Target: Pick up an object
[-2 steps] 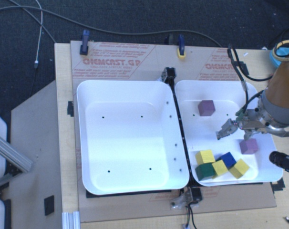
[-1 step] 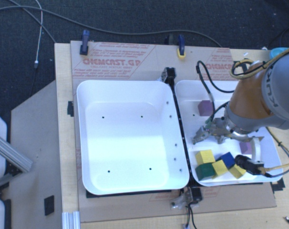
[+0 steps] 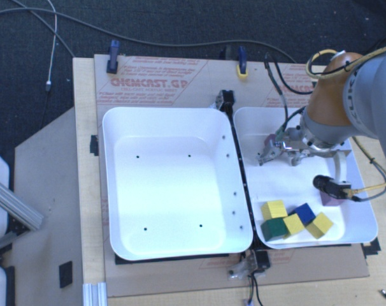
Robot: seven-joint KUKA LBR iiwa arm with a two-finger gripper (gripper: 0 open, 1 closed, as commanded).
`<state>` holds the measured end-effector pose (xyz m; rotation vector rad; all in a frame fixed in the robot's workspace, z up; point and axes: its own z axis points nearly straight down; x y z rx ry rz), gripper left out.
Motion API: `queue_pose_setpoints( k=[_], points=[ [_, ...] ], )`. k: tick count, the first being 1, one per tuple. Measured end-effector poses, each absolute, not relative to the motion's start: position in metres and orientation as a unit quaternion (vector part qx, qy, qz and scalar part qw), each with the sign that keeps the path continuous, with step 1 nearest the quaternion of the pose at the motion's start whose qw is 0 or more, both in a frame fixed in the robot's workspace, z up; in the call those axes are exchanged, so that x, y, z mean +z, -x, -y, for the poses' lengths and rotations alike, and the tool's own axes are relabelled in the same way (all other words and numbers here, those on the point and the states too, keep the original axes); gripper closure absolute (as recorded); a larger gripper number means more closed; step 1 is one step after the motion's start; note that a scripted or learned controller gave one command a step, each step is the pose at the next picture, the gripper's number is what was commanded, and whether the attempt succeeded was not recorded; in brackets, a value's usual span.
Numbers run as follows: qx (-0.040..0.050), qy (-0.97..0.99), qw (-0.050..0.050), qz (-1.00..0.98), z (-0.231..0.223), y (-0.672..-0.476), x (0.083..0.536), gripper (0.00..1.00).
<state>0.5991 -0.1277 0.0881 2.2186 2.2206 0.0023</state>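
Note:
Several small blocks lie clustered at the near end of the right bin (image 3: 263,187): a yellow block (image 3: 274,209), a green block (image 3: 275,229), a second yellow block (image 3: 293,224), a blue block (image 3: 304,212) and a third yellow block (image 3: 320,225). A purple piece (image 3: 334,200) sits by the bin's right wall, partly under a black fitting on the arm's cable. My gripper (image 3: 279,154) hangs over the far half of the right bin, well behind the blocks. It is open, its fingers spread with only white bin floor between them.
The left bin (image 3: 174,183) sits beside the right one, with a black clip (image 3: 226,99) at the far end of the divide between them. The grey and orange arm (image 3: 343,101) covers the right bin's far right corner. Cables trail along the bench's right side.

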Motion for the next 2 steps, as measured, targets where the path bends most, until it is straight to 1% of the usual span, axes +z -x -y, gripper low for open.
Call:
queue_pose_setpoints(
  k=[1, 2],
  points=[
    [0.0004, -0.706, 0.001, -0.708, 0.116, -0.644, 0.088, 0.00],
    [0.0007, -0.707, 0.001, -0.707, 0.117, -0.643, 0.099, 1.00]
  ],
)
